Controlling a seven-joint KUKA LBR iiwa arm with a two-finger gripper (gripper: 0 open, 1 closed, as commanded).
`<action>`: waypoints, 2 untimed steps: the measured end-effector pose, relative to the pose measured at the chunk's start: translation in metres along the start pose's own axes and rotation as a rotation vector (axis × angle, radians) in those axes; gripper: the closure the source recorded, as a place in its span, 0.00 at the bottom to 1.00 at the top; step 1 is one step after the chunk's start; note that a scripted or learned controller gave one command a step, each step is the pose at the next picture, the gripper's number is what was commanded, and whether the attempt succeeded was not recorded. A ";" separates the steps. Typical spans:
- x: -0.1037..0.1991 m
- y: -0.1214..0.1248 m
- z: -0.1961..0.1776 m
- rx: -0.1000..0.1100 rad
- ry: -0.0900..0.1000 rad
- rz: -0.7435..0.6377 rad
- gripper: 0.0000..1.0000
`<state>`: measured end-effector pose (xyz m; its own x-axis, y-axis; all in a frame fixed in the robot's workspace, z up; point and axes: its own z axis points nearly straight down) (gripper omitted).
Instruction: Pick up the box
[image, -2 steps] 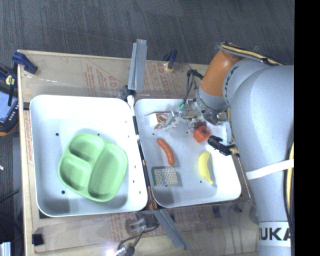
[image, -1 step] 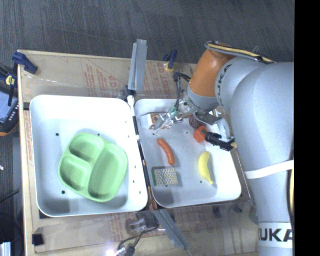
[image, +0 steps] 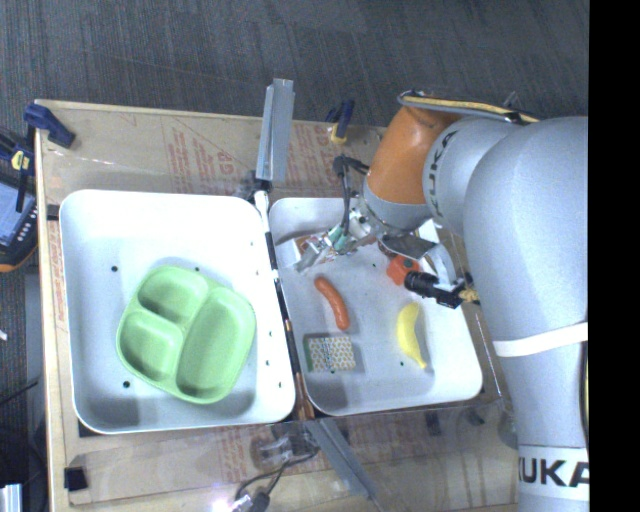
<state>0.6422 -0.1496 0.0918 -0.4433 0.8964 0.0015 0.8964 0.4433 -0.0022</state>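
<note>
Camera view: my gripper (image: 318, 247) is low in the far-left corner of the right white bin (image: 470, 385), close to the divider wall — I cannot tell how it's set from this angle. Nothing visibly in it.

The target, a small flat box with a speckled green-and-white top (image: 331, 353), lies flat on the bin floor near the front-left, well apart from the gripper. So I judge this as the approach step — pick not yet done.

Next move calls for travel toward the bin's near side, then a descent centred over the box. It looks thin, so grip has to land on its edges.

Room: orange-red sausage (image: 333, 302) sits between the gripper and the box, near the box's far edge. Yellow banana (image: 411, 336) to the right — well clear. The bin's left wall is just beside the box; tight on that side.

Left white bin (image: 90, 215) holds the green divided plastic tray (image: 186, 332) — irrelevant.
</note>
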 end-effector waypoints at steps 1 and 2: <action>0.009 0.016 -0.003 0.015 -0.018 -0.042 0.00; 0.045 -0.042 -0.010 0.000 -0.002 -0.011 0.00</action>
<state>0.5847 -0.1275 0.1018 -0.4531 0.8915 -0.0005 0.8914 0.4531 -0.0022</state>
